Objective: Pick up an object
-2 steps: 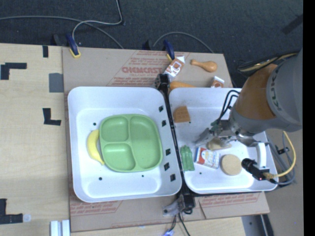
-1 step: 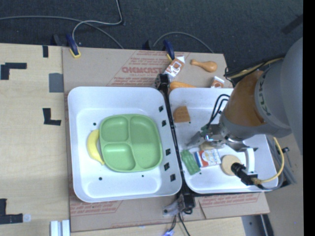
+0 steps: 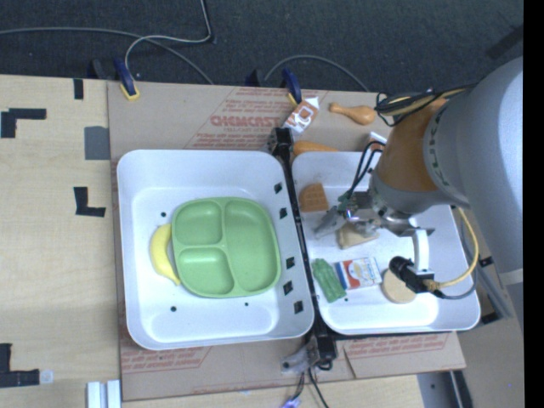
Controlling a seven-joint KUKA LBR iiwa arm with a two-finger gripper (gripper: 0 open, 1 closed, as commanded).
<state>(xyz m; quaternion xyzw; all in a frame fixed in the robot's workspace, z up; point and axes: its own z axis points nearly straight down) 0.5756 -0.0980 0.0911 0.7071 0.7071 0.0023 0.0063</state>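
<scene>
Camera view: the pincer (image 3: 333,221) is seen low in the right bin (image 3: 455,317), spread open, nothing held. A tan block (image 3: 357,237) lies just beside it and could be pushed away.

You are viewing a KUKA iiwa arm (image 3: 489,134) with smooth, rounded grey housings. An orange band (image 3: 408,151) is encircling the link above the wrist. Black cables (image 3: 399,102) are running along the top of that band, and a thin dark cable is trailing down its left side. A yellow cable (image 3: 463,270) is looping beneath the wrist, ending at a black fitting. The gripper (image 3: 344,218) is showing grey metallic parts.
</scene>
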